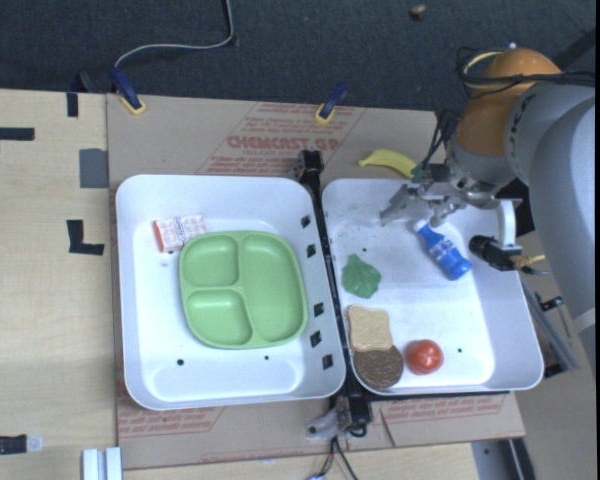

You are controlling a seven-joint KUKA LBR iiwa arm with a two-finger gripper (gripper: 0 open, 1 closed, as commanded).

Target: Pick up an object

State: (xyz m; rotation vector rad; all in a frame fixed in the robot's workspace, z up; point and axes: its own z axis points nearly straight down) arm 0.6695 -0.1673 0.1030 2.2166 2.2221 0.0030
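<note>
- The gripper (417,210) hangs over the upper part of the right bin (500,368). Its thin metal fingers (395,209) point toward the left and look spread apart, with nothing between them.
- The blue bottle (443,249) lies on the floor of the right bin, just below and to the right of the gripper. It lies flat and slanted; I cannot tell if a finger touches its upper end.
- The green leaf-shaped piece (360,276) lies in the same bin, to the left of the bottle and apart from it, near the wall shared with the other bin.
- The slice of bread (369,327) lies lower in the right bin, and the brown round cookie (379,368) is just under it, touching or overlapping its lower edge.
- The red tomato (423,356) rests beside the cookie, on its right, close to the front wall of the bin.
- The yellow banana (386,161) lies outside the bin, on the cardboard just above its upper rim.
- The left bin (140,298) holds the green divided plate (244,288) with three compartments, lying flat in the middle.
- The small red and white packet (178,231) lies at the upper left corner of the plate, touching its edge.
- The grey arm (565,168) with the orange band (495,98) comes in from the right side.
</note>
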